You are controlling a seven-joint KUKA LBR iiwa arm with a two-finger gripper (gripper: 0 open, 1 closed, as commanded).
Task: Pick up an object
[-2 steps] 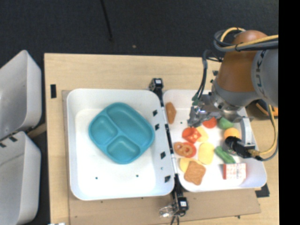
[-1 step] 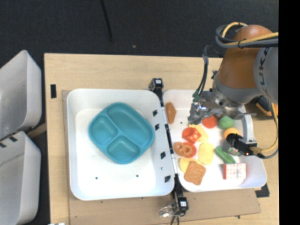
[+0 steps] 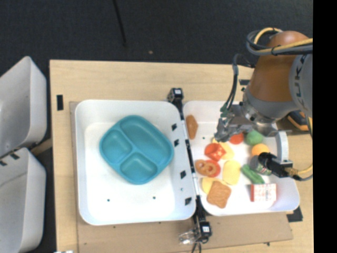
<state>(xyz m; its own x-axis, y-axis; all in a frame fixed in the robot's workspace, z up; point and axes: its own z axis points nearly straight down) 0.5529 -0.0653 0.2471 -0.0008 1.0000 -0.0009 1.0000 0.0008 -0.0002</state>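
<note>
Plainly, largest thing first:
Table [image 3: 63,83]: wooden, carrying two white bins side by side.
Left bin [image 3: 87,194]: holds a blue divided plate [image 3: 137,149], well apart from the arm's work.
Right bin [image 3: 287,202]: crowded with toy food packed close together, so a descent could likely nudge neighbours or close on two at once.
Arm [image 3: 274,83]: reaches in from the right over the far part of the right bin, hiding what lies beneath it.
Tool [image 3: 227,133]: low over the bin beside a red piece [image 3: 236,138]; I cannot tell how far open it is, and nothing is visibly held.
Likely targets: red pepper [image 3: 215,151] and tomato slice [image 3: 207,167], touching a yellow piece [image 3: 230,172].
Risk: round, smooth pieces such as the green one [image 3: 255,137] may probably slip away.
</note>
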